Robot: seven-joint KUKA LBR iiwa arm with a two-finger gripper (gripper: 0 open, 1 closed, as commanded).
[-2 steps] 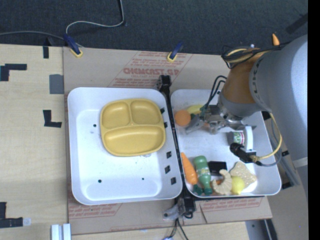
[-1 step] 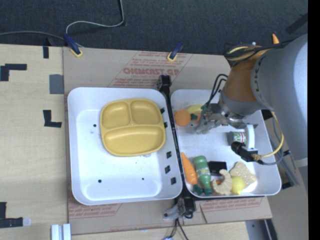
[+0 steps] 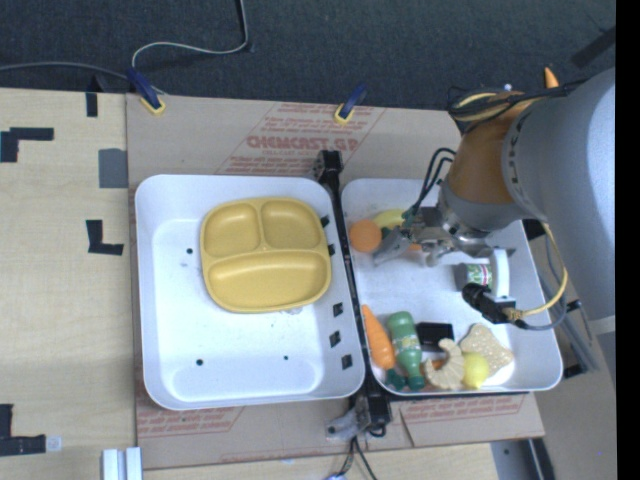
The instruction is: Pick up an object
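**Gripper low in the right bin beside an orange ball**

The gripper [image 3: 400, 246] sits in the right bin [image 3: 535, 368], fingers slightly apart and clamped on nothing, just right of a small round orange ball [image 3: 364, 235]. A carrot [image 3: 377, 337] lies lengthwise, running top to bottom, beside a green bottle [image 3: 404, 343]. The left bin [image 3: 165, 298] holds a yellow divided plate [image 3: 266, 252].
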